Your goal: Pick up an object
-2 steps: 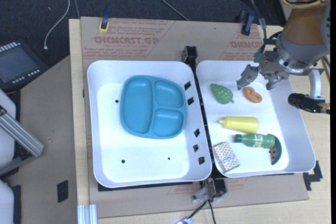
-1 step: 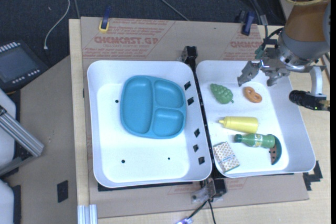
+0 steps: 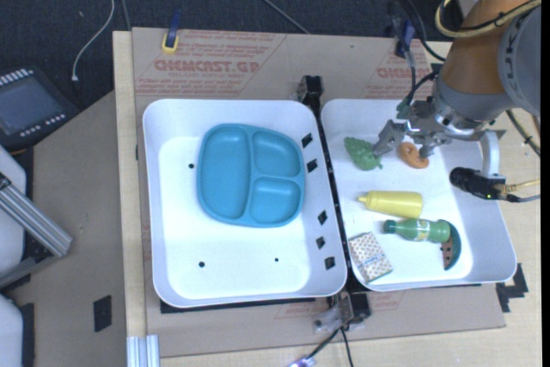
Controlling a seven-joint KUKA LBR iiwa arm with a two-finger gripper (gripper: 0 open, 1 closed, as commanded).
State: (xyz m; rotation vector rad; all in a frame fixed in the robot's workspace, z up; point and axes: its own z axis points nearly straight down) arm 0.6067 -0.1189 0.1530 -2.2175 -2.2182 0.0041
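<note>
Gripper [image 3: 404,143] hangs w/ fingers spread apart, nothing between them. One tip sits just beside the green toy [image 3: 362,152]; other is next to the orange piece [image 3: 415,155], right of that toy.

1. Two white bins – left bin [image 3: 163,211], right bin [image 3: 490,228]
2. One blue divided plate [image 3: 251,174]
3. One yellow bottle [image 3: 393,203], one green bottle [image 3: 418,229]
4. One green toy [image 3: 362,152], one orange piece [image 3: 415,155], one patterned packet [image 3: 370,256], one dark curved item [image 3: 450,250]

Bright, even overhead light; soft focus.
</note>
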